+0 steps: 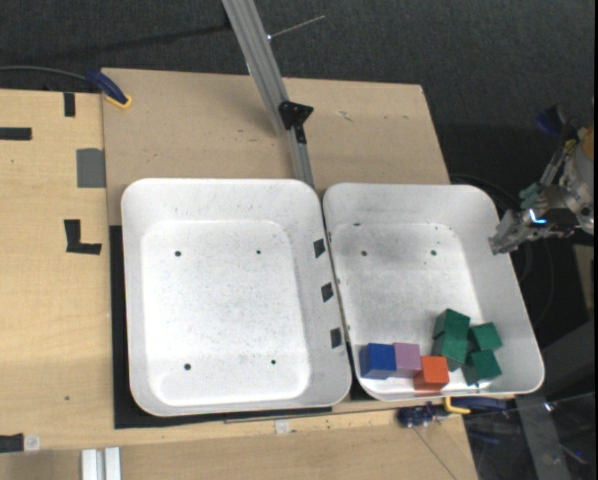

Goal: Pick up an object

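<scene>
Small blocks are clustered in the front right corner of the right bin [399,218]: a blue block [379,358], a pale purple block [407,355], an orange block [434,371] and several green blocks [467,345]. My gripper [532,225] hangs at the far right, just outside the right bin's right rim and well behind the blocks. Nothing is visible in it.
The left bin [219,198] lies beside the right one. A slanted metal rail [257,53] with a black clamp [296,116] runs down to the gap between the bins. A blue and yellow clip [111,86] lies at the bench's back left.
</scene>
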Motion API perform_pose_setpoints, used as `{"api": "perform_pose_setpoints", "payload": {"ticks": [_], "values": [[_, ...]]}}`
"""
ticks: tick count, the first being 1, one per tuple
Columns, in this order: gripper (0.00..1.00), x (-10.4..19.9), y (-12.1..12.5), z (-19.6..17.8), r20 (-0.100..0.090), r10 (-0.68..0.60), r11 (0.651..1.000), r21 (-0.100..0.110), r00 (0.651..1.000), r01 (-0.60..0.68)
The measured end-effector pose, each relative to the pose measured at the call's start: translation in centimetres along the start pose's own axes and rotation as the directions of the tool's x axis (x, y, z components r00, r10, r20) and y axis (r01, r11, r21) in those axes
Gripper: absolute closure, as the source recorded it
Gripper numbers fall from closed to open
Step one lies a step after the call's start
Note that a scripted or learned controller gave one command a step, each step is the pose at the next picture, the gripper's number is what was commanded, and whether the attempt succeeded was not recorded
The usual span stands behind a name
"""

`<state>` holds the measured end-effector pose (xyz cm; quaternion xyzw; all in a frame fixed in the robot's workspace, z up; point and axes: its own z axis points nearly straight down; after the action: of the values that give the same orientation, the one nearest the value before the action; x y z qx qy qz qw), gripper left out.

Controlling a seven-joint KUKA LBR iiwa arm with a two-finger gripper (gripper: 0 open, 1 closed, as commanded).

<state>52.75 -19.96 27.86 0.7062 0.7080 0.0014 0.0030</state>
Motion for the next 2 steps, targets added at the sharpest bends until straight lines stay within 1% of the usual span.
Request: {"api": "perform_pose_setpoints", "payload": {"ticks": [1, 2], "values": [[1.0, 5.1, 1.6, -0.4, -0.004, -0.004, 1.0, 0.005, 1.0, 0.004], [1.0, 10.3, 3.0, 1.5, -0.003, -0.004, 1.0, 0.009, 1.0, 0.004]]}}
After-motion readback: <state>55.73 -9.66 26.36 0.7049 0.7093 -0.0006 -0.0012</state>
